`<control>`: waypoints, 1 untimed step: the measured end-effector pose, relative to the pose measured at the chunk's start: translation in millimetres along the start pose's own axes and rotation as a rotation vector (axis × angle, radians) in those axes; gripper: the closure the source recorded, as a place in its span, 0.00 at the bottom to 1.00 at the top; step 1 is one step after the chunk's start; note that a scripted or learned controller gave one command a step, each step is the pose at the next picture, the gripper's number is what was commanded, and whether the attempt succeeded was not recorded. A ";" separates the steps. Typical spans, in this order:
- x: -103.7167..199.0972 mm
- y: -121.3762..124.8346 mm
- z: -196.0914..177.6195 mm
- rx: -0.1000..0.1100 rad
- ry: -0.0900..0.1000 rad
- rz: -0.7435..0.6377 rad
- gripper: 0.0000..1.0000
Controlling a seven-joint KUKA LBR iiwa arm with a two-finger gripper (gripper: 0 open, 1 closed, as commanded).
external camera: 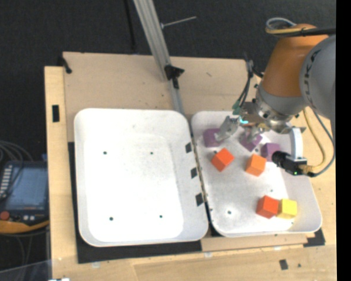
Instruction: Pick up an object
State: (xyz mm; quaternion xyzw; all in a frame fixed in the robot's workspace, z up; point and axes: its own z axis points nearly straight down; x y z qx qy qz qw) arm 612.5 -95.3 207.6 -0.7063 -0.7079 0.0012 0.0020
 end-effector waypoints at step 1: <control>-0.1 1.0 -2.8 -0.005 0.000 0.001 0.00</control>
